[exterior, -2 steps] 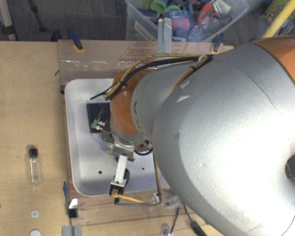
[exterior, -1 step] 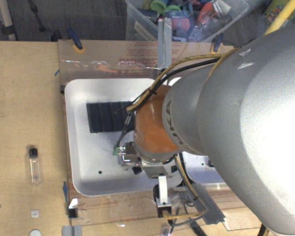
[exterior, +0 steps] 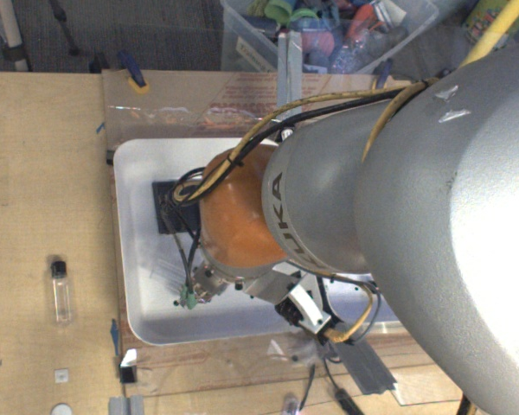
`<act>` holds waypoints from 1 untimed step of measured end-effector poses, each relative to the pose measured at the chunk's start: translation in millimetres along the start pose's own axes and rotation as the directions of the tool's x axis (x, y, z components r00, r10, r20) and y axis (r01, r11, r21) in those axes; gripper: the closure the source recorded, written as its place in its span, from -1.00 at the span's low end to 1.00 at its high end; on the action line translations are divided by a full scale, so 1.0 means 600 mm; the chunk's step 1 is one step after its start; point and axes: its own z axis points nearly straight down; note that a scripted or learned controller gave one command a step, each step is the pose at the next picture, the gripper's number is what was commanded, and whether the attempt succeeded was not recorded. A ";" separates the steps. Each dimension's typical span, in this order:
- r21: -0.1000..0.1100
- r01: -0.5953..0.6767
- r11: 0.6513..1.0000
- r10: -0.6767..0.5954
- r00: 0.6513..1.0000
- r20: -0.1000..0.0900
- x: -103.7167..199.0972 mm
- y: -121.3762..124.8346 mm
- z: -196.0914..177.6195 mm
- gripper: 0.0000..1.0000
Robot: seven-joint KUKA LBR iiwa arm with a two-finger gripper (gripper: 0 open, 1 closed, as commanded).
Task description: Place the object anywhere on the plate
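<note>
Nearest, on the wooden bench (exterior: 35,188), a small clear vial (exterior: 61,290) with a black cap lies well apart from the white bin (exterior: 131,232). The grey arm (exterior: 398,197) with its orange band (exterior: 233,223) covers most of that bin. The gripper (exterior: 193,292) sits low near the bin's front wall; I cannot tell whether it is open or closed. The arm hides where the object and plate lie. Farthest, a clear tub (exterior: 329,24) holds colourful plastic items.
</note>
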 end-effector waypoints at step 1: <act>-0.005 0.673 0.739 -0.673 0.739 0.007 -0.038 0.021 0.057 1.00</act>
